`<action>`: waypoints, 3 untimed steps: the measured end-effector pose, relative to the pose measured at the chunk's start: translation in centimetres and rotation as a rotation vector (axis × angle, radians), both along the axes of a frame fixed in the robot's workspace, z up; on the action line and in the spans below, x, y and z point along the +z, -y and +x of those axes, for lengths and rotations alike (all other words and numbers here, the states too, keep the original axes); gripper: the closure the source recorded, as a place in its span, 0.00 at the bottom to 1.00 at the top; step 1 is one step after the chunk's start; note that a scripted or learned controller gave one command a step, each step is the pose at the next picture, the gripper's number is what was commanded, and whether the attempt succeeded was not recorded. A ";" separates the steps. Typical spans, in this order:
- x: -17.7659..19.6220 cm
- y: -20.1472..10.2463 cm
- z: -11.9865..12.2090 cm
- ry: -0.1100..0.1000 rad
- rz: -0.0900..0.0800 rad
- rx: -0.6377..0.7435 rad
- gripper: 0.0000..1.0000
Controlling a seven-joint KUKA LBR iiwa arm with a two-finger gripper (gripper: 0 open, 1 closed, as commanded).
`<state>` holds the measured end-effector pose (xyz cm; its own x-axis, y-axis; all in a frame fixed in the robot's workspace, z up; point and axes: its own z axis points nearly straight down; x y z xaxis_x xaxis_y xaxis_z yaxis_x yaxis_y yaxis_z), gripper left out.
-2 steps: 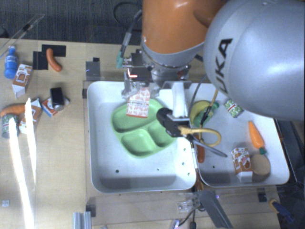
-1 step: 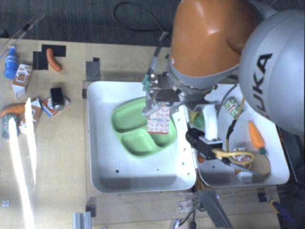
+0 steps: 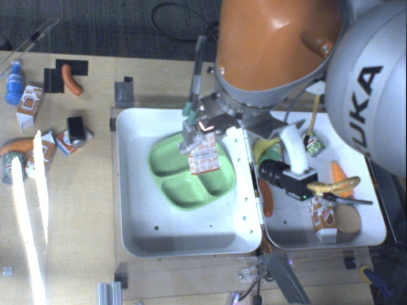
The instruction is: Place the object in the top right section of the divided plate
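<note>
Grey arm, black KUKA lettering, glossy orange band

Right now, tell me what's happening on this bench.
The KUKA arm reaches in over the left bin, where a green divided plate lies. Its gripper sits above the plate's upper right part with a small red-and-white carton right beneath it, over that section. Whether the carton is gripped or already resting on the plate cannot be told. The right bin holds a jumble of toy food and other items.
</note>
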<state>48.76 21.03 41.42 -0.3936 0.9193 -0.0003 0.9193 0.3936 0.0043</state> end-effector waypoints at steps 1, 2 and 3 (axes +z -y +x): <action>-5.9 2.1 1.3 -0.001 -0.001 -0.017 1.00; -3.0 -0.3 1.2 0.001 0.000 0.180 1.00; -4.3 6.1 0.1 0.000 -0.002 0.270 1.00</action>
